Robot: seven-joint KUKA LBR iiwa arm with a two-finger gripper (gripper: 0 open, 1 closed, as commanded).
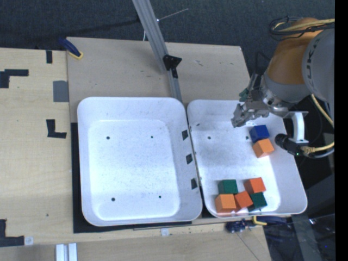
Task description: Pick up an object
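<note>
My gripper point(241, 119) hangs over the back of the right bin point(217, 151), just left of a blue block point(259, 131). An orange block point(263, 147) lies right in front of the blue one. At the bin's front edge sits a cluster: a green block point(228, 186), an orange block point(225, 202), a red-orange block point(243, 199), another orange block point(254, 185) and a dark green block point(259, 200). Nothing shows between the gripper's tips.
The left bin point(133, 159) stands beside the right one. A slanted metal rail point(155, 31) crosses the bench behind the bins. A cable loops by the arm at the right edge of the right bin.
</note>
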